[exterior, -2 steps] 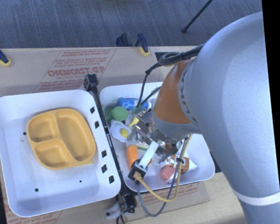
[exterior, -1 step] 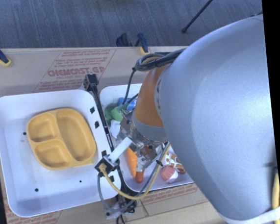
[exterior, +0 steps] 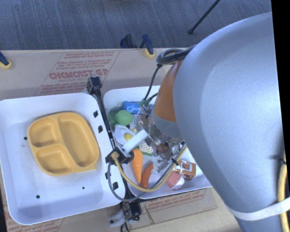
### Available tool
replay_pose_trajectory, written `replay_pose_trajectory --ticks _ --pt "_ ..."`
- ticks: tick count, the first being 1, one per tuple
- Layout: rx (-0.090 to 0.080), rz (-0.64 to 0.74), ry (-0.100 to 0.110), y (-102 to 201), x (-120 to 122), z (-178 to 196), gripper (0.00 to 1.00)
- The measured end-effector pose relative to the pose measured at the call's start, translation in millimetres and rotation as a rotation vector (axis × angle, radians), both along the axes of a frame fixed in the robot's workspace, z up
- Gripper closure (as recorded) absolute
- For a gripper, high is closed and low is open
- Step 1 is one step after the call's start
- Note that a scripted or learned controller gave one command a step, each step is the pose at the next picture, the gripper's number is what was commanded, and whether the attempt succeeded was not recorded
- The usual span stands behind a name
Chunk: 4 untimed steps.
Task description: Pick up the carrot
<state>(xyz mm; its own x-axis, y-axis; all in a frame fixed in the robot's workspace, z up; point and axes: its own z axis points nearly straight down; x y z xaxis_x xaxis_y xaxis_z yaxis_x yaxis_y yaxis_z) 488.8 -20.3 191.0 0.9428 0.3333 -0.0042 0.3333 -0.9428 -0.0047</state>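
Note:
The carrot [exterior: 138,164] is an orange tapered piece lying in the right bin [exterior: 198,183], near its left wall, pointing roughly toward the front. My gripper [exterior: 155,146] hangs low over the middle of that bin, just right of and slightly behind the carrot. The grey arm and its orange band [exterior: 165,100] cover much of the bin. From this angle I cannot make out whether anything is held; the carrot looks to be resting on the bin floor.
A redder orange piece [exterior: 147,175] lies against the carrot. A green ball [exterior: 123,117], a blue item [exterior: 130,107], a white-and-yellow piece [exterior: 124,136] and a small red-and-white carton [exterior: 184,171] crowd the right bin. A yellow divided plate [exterior: 62,143] sits in the left bin [exterior: 9,167].

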Motion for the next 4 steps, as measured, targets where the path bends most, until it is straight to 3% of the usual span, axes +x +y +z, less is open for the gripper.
replay_pose_trajectory --ticks 1,2,3,4 --pt "0.0 -0.042 0.0 42 6 0 0.0" --pt "0.001 -0.12 0.003 -4 1 0 0.0" --pt "0.002 -0.041 0.002 51 -4 0 0.0" --pt "-0.001 -0.131 0.0 9 14 0 0.0"
